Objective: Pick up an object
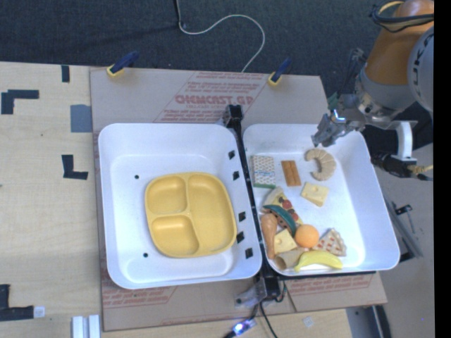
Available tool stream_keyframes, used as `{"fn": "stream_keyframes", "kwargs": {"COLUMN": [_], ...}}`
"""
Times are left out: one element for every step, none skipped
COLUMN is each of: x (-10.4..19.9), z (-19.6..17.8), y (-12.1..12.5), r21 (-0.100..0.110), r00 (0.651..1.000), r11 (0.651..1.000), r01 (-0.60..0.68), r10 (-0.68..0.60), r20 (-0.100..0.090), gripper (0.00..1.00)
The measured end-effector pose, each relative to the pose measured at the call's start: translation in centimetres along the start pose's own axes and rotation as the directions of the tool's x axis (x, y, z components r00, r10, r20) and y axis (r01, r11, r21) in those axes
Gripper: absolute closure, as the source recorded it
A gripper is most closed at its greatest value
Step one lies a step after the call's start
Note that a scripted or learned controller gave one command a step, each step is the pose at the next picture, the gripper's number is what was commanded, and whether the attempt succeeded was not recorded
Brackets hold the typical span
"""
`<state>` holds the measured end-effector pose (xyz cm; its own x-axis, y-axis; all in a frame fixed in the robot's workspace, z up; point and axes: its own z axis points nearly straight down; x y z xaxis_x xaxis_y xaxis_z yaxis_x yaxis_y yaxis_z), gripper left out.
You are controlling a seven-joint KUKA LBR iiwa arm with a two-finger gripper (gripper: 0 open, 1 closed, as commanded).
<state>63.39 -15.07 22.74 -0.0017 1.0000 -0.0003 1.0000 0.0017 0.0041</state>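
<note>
Grey end effector (325, 136) hovers over far edge of right white bin (377, 210), just above tan croissant-shaped toy pastry (322, 163); finger spread unclear. Yellow divided plastic plate (189, 213) in left bin.

One fixed camera, mounted above the bench (42, 189), looks down at a slant. Both white bins fall whole within the frame: the left bin (116, 153), holding a yellow tray (189, 213), and the right bin (373, 210). The far edge of the bench and a strip of dark floor (84, 20) lie along the top. The arm (398, 55) enters from the right; its gripper (325, 136) sits at the right bin's far rim, with both bins lying left of and below the jaws. Distance is moderate; small items read coarsely.
</note>
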Motion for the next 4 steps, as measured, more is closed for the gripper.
{"fn": "stream_keyframes", "kwargs": {"x": [4.2, 8.8, 13.6, 17.4], "z": [1.0, 1.8, 0.5, -0.5], "y": [-2.1, -4.8, -6.1, -8.5], "r21": [0.007, 0.009, 0.007, 0.007], "r00": [1.000, 1.000, 1.000, 1.000], "r11": [1.000, 1.000, 1.000, 1.000], "r01": [0.002, 0.003, 0.005, 0.004], "r10": [-0.002, -0.003, -0.005, -0.004], "r20": [-0.001, -0.001, -0.002, -0.002], "gripper": [1.00, 1.00, 1.00, 1.00]}}
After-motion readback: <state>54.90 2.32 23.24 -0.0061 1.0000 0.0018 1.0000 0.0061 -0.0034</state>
